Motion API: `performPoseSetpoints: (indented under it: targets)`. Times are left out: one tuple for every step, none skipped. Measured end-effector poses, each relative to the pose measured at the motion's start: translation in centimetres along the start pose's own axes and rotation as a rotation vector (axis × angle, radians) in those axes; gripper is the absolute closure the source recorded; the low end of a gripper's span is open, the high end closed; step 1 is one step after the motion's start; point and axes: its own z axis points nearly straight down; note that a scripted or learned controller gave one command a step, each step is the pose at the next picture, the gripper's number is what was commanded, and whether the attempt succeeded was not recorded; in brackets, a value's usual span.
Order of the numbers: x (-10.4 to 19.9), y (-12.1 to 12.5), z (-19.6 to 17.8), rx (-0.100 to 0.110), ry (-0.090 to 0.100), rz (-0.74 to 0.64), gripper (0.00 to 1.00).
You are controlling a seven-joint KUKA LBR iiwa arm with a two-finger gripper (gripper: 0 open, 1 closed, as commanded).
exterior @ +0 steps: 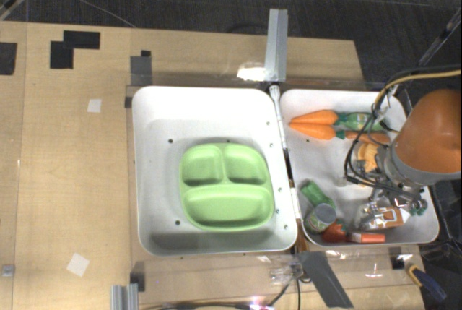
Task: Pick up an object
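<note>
The right bin [430, 233] holds several small objects. Two orange carrots [315, 123] with green tops lie at its far side. A small green can [314, 194] lies near the bin's left wall, with a grey-topped tin [323, 216] just in front of it. A red rounded piece [334, 232] and a red stick-shaped piece [372, 236] lie along the near wall. My gripper [385, 212] hangs low over the near right part of this bin, just above the red stick-shaped piece, under the orange-banded wrist [431, 134]. A yellow-orange item [368, 154] is partly hidden by cables.
The left bin [155, 157] holds a green divided plate [226, 184]. A metal post [276, 45] stands behind the wall between the two bins. Black and yellow cables [382, 102] loop over the right bin's far corner.
</note>
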Motion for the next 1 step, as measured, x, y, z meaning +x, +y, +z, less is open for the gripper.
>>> performPoseSetpoints:
  targets:
    - [-0.71, 2.82, -0.07, 0.004, -0.004, -0.339, 0.00]
